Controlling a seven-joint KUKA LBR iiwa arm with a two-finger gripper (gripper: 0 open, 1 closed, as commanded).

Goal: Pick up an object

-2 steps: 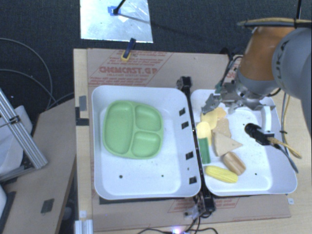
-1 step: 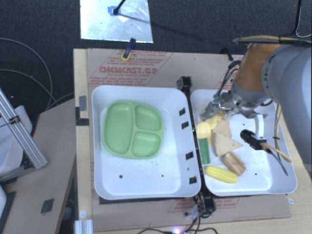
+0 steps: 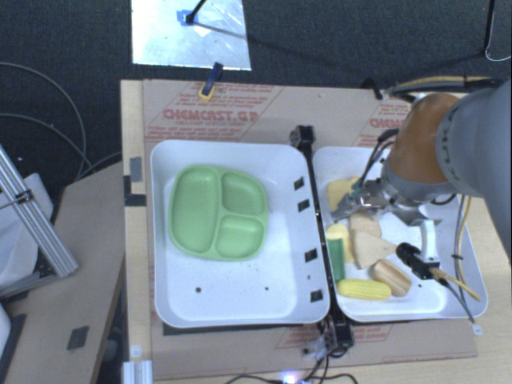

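Two glossy white bins point(image 3: 240, 310), moulded green three-part tray point(image 3: 218, 211), metal claw point(image 3: 346, 208) over yellow wedge point(image 3: 342, 190), spread unclear

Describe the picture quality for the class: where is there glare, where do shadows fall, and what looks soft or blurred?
Camera view: light is even and bright on the two white bins; the shiny sheet on the dark floor shows pale glare; the green tray casts a faint shadow; the arm darkens the right bin beneath it; the gripper and the food items look soft, with fine edges hard to make out.
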